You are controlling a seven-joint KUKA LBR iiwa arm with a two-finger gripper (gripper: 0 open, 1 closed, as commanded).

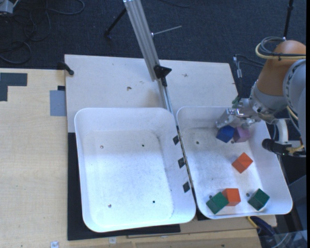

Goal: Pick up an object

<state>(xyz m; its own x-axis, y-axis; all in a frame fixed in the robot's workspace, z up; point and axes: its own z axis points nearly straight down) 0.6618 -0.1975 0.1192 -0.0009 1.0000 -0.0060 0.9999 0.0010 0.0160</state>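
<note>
In the right bin (pixel 199 154) lie several small blocks. A blue cube (pixel 226 134) and a purple block (pixel 243 134) sit side by side near the bin's far end. My gripper (pixel 234 122) hangs right over those two, its metal tip touching or just above their far edges. An orange cube (pixel 242 163) rests alone mid-bin. Along the near wall sit a green block (pixel 217 203), a second orange cube (pixel 231 196) touching it, and another green block (pixel 258 199). Nothing is lifted off the bin floor.
The left bin (pixel 126 169) stands beside the right one, with black clips on the shared rims. A slanted aluminium rail (pixel 147 48) rises behind the bins. The arm's orange band (pixel 276 71) and black cables lie over the right bin's far right corner.
</note>
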